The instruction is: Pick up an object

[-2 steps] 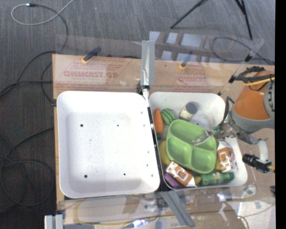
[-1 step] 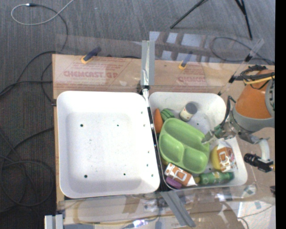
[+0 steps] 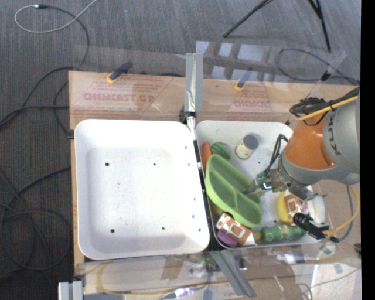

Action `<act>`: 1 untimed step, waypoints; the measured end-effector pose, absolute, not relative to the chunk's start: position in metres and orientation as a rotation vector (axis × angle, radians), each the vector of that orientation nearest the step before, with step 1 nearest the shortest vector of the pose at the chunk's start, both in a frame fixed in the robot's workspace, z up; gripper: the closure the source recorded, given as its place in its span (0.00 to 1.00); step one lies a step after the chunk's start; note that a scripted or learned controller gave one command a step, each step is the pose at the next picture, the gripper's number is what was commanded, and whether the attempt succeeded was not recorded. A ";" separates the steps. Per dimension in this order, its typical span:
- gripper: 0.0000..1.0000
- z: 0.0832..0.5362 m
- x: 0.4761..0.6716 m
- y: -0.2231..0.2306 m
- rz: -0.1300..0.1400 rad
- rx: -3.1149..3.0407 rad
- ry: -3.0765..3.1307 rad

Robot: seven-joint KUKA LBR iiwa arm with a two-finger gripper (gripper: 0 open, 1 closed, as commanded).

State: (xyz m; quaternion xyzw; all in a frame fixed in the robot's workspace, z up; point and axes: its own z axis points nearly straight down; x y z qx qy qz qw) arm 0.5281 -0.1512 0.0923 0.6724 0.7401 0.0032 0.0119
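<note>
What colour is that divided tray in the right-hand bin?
The divided tray is light green, seen clearly in the camera view.

A robotics lab, by the look of it. Two white bins [image 3: 82,193] sit on a bench over grey carpet [image 3: 35,76]. Loose black cables [image 3: 29,170] trail on the left, and tripod legs [image 3: 275,12] stand far right.

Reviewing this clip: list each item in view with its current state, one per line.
Left bin: flat on the bench, beside the right bin.
Right bin: holds the clutter.
Green divided tray: tilted against the bin's left wall.
Small jar with grey lid: lying tilted near the back wall.
Carrot: lying along the left wall.
Green bottle: on its side at the front.
Pincer: low over the tray's right edge; grasp unclear.
</note>
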 end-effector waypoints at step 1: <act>1.00 0.224 0.553 -0.098 -0.006 2.246 2.194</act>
